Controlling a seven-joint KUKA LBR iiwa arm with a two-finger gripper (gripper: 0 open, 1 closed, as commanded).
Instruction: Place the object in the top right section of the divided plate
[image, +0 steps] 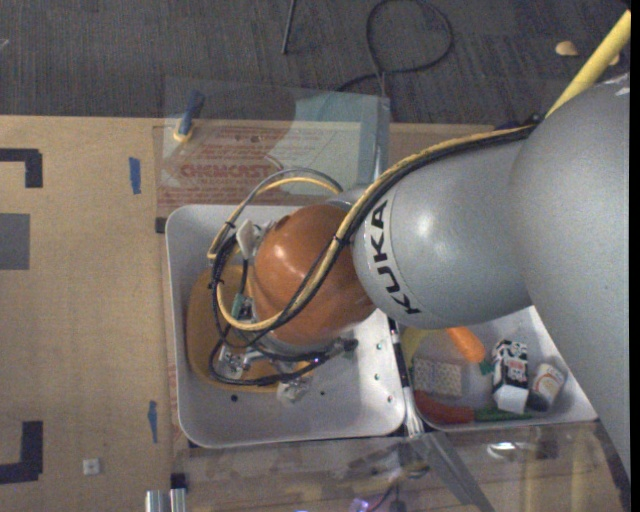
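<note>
Plainly, much of the left bin (200, 400) is covered by the arm (450, 250), whose orange band (300, 270) hangs directly over a yellow plate (200, 330); only a yellow arc of that plate is seen along the band's left and lower side. The hand (262, 365) is glimpsed as metal parts and cables beneath the band, low over the plate, and whether it is apart, together or clamped on anything cannot be told. No object is seen between its tips, so the task's thing cannot be located with certainty; its heading and long axis cannot be judged either.

Several small items are gathered in the right bin (560, 410): an orange ball (463, 343), a cow-patterned carton (511, 365), a patterned card (437, 377) and a red dish (450, 408).

Two risks are judged from here. If nothing is actually carried, an empty release would be made over the plate. If something is carried, it could be dropped in the wrong section, because the dividers are hidden and the plate's orientation is unclear. The looping yellow cable (235, 300) could also be snagged on the bin wall.
</note>
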